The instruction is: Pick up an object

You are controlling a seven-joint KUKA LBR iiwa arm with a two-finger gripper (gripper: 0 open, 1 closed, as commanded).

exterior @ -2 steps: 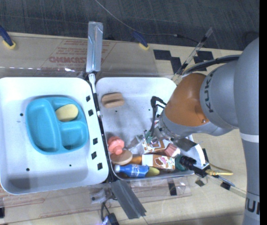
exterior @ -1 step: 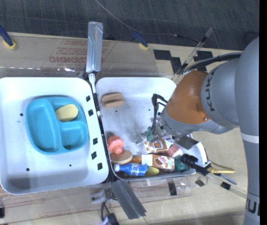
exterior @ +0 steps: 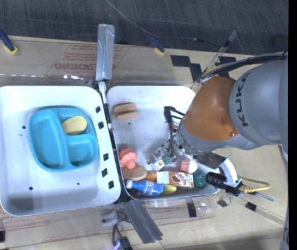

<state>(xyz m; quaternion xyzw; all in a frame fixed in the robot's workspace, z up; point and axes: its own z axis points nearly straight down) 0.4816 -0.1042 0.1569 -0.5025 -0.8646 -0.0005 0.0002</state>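
The bench (exterior: pixel 34 53) has a pale tan top with faded red print (exterior: pixel 75 59) near its far edge and black stepped squares (exterior: pixel 186 65) further right. Two blue clamps (exterior: pixel 6 40) (exterior: pixel 156 44) grip that far edge. Directly on the top sit the left white bin (exterior: pixel 2 191) and the right white bin (exterior: pixel 148 95), side by side with their walls touching. A grey strip (exterior: pixel 105 51), possibly tape, runs from the far edge down to the seam between them.

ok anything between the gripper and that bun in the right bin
Nothing visible does. The bun lies alone in the right bin, and only bare white floor shows between it and the gripper, which is down by the toys piled lower in the view.
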